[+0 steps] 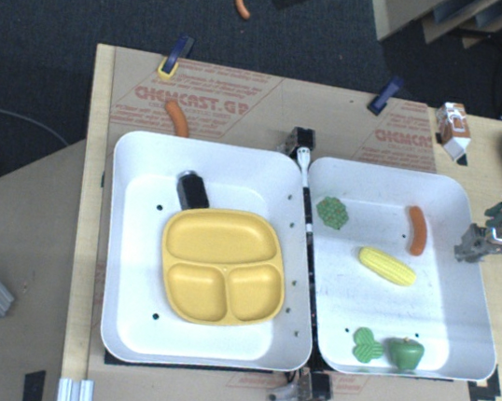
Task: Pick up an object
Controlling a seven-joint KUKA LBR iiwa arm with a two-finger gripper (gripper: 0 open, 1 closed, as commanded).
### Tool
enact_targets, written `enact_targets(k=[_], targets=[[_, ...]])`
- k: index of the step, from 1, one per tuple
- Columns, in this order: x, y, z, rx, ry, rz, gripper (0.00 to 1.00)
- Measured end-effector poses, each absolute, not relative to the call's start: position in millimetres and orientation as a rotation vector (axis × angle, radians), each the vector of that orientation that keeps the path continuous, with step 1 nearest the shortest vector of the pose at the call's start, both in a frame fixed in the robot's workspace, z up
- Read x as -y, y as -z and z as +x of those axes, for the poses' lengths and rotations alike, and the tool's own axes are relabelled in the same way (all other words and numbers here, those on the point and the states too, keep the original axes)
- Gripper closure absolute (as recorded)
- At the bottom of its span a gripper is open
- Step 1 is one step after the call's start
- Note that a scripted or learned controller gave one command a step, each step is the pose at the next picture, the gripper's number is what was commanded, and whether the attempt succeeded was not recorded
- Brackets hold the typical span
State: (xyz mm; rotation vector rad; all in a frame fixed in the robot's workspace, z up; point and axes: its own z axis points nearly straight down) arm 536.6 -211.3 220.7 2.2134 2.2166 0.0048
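Two shallow white bins side by side on bench. Left bin (120, 250): yellow three-compartment plastic tray (222, 264), small black block (192, 189) touching its upper-left edge. Right bin (469, 314): yellow corn cob (387, 266) in the middle, orange-red sausage (417, 230) upper right, green leafy piece (332, 212) upper left, green pepper (406, 354) and green broccoli-like piece (366, 345) near front wall. Grey two-finger gripper (473, 245) just outside right bin's right rim, holding nothing visible; opening impossible to tell.

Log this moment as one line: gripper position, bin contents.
gripper: at right bin right rim | right bin: corn, sausage, three green pieces | left bin: yellow tray
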Motion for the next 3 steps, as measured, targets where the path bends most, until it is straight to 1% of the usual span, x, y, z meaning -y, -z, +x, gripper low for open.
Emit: enact_targets(k=[1, 2, 3], targets=[[165.0, -229.6, 566.9, -2.226, -0.006, 2.211, 1.00], [126.9, -237.1, 609.5, -2.225, -0.007, 2.211, 1.00], [80.4, -219.1, 649.6, -2.226, -0.005, 2.213, 1.00]])
